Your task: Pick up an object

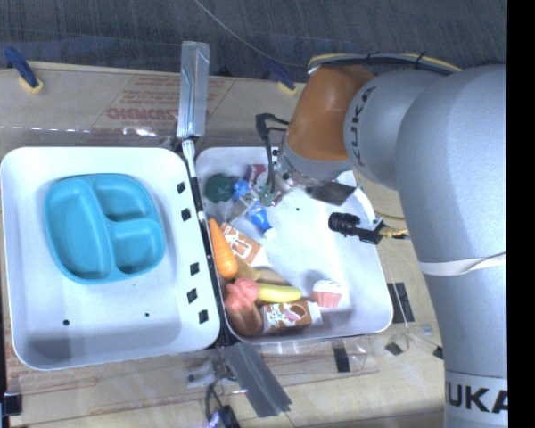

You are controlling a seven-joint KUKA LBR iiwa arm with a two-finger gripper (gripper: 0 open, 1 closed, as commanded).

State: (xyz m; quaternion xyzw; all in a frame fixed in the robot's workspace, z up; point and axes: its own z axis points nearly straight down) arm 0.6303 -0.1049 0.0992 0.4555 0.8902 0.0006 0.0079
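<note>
My gripper [266, 188] hangs low in the far part of the right bin [361, 279], under the orange wrist band. Its tips sit among a dark green round item [219, 186] and a small blue and white piece [255, 217]. An orange carrot [223, 250] lies along the bin's left wall. At the near end lie a pink toy [240, 295], a yellow banana [281, 291], a brown packet [289, 315] and a cupcake [327, 293]. The wrist hides the fingers.
The left bin [36, 319] holds a blue divided tray [105, 224]. A metal divider bar [193, 87] stands between the bins at the far side. The arm's grey body [455, 194] covers the right side of the bench.
</note>
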